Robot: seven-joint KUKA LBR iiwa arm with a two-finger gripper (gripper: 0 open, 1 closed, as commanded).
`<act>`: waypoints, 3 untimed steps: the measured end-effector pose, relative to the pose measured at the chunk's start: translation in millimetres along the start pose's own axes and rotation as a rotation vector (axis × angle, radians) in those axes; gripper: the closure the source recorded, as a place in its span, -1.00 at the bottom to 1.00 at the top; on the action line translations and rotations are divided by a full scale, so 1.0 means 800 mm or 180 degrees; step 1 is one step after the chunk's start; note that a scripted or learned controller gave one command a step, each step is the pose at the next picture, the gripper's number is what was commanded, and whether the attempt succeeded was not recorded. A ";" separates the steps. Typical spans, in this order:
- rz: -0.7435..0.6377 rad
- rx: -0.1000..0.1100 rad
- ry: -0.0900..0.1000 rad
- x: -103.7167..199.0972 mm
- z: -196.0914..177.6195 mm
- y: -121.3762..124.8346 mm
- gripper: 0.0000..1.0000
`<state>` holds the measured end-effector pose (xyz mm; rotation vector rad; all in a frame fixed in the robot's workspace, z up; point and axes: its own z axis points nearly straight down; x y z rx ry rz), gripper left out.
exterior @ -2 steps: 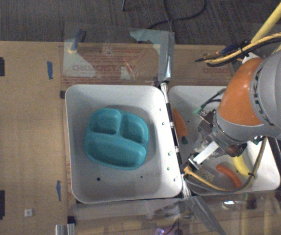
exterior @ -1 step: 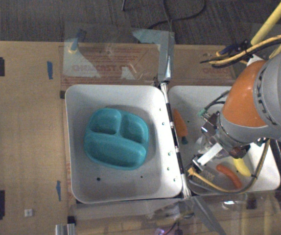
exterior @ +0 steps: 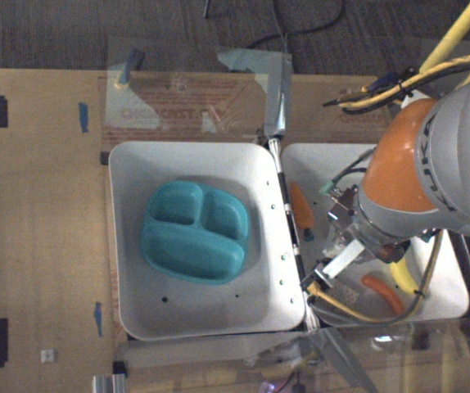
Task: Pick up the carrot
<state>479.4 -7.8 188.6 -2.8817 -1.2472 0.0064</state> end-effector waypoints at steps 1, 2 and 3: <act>-0.0096 0.0001 -0.0003 -0.012 0.002 0.016 1.00; 0.0091 -0.0002 0.0001 0.011 -0.005 -0.011 1.00; 0.0091 0.0005 -0.0009 0.011 -0.015 -0.009 1.00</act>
